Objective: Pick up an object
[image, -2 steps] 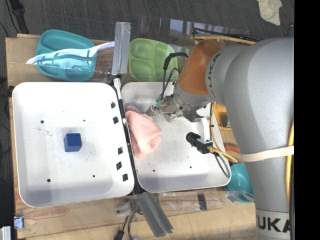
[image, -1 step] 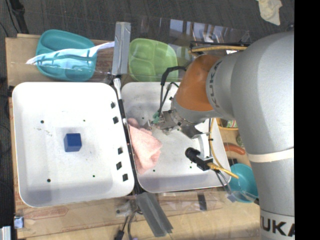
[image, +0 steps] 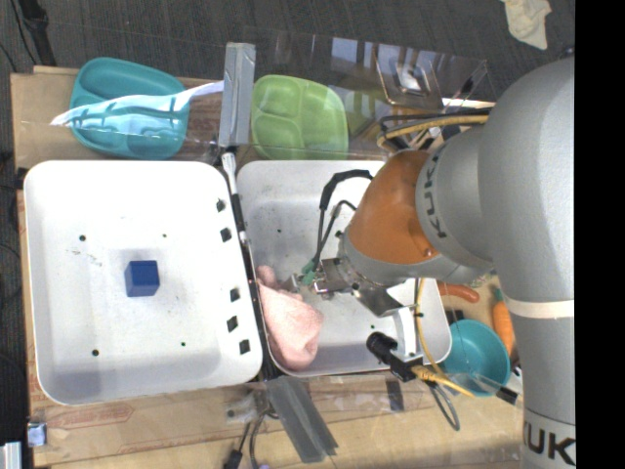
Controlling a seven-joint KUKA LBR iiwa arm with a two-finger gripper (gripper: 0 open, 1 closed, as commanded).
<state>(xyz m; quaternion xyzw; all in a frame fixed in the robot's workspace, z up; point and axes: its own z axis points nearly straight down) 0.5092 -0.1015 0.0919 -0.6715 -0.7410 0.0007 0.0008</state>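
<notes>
The grey arm's claw (image: 311,279) hangs low over the soft pink cloth lump (image: 290,323) in the right white bin (image: 283,189), probably for grasping; its opening cannot be told.

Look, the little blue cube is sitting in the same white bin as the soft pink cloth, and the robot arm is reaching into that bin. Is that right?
Not quite. The small blue cube sits alone in the left white plastic bin. The soft pink cloth lies in the right white bin, against its left wall. The camera view shows this. The rest holds: the grey arm with the orange band does reach into the bin with the cloth.
</notes>
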